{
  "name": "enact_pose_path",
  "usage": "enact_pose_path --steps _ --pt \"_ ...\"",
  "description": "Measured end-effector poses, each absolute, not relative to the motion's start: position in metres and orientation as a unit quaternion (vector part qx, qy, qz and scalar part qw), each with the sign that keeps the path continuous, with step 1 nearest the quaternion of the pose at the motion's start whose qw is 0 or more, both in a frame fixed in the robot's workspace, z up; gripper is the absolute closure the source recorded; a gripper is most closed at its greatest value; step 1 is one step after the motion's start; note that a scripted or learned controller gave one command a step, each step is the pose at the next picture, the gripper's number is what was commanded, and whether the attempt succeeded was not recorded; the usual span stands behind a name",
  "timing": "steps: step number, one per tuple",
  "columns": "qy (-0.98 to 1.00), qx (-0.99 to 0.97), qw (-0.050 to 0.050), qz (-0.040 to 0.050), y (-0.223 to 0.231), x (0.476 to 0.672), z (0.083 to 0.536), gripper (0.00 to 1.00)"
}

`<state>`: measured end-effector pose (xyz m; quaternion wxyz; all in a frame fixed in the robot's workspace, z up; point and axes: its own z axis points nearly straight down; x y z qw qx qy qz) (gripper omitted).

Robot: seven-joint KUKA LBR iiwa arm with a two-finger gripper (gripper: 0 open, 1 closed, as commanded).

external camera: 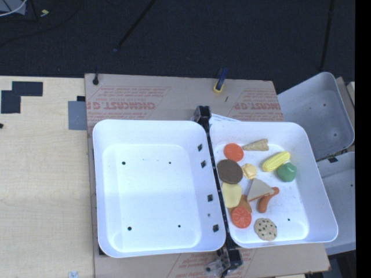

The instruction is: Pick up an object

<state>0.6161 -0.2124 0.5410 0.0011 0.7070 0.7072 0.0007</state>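
A pale wooden surface (40,172) carries a cardboard sheet (151,100) against a dark floor. Two shallow white bins sit side by side on the cardboard. The left bin (151,187) has a bare white floor. The right bin (307,213) holds toy food clustered at its left: an orange slice (233,152), brown disc (229,171), corn cob (275,161), green ball (286,172), sausage (267,200) and cookie (265,229). The end effector's state cannot be told.

The light is bright and even. The two white bins (151,184) shine almost pure white, with soft grey shadows along their inner walls. The floor (174,28) at the top is very dark. The picture is a little soft and grainy, not sharp.
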Motion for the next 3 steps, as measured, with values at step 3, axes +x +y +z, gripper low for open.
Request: enact_pose_path --steps 3 --pt "0.706 0.709 -0.002 -0.0007 -0.141 0.544 0.083 1.00"
